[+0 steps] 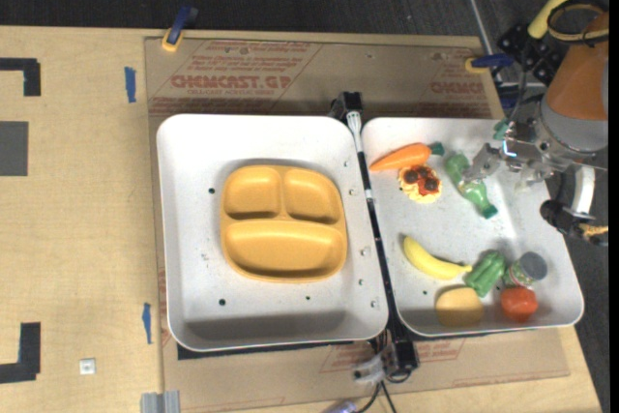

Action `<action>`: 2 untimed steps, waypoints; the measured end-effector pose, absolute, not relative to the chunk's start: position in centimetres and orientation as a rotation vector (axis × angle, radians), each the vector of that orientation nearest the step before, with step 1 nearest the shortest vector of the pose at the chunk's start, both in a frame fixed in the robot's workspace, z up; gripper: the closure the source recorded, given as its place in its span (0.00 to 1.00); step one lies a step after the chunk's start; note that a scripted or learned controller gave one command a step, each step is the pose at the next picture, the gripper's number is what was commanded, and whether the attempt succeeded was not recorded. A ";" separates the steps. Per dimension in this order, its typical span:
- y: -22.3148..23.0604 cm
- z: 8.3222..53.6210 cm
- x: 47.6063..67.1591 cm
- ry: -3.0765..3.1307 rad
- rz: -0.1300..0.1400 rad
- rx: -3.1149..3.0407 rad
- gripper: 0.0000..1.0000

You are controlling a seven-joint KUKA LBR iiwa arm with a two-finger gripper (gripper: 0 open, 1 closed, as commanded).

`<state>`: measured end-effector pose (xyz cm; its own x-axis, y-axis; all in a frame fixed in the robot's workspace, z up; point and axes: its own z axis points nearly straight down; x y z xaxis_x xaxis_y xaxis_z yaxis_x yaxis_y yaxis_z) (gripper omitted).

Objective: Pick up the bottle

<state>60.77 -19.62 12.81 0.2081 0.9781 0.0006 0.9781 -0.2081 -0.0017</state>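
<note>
The table (77,208) is topped by two white bins; a yellow divided tray (283,220) is held in the left bin (184,237). In the right bin (556,237), the green bottle (471,189) is seen lying beside the end effector (498,155), whose grip apparently cannot be told.

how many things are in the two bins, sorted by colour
Yellow: 4, the divided tray in the left bin, the banana, a round yellow fruit, a small yellow piece with dark spots
Orange: 1, the carrot
Green: 2, the bottle under the gripper, a green vegetable
Red: 1, the tomato
Grey: 1, a small round object
Total: 9
</note>
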 end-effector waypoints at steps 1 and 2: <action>-17.2 8.6 61.7 -1.659 0.000 -2.667 0.00; -17.3 9.7 61.8 -1.662 0.002 -2.670 1.00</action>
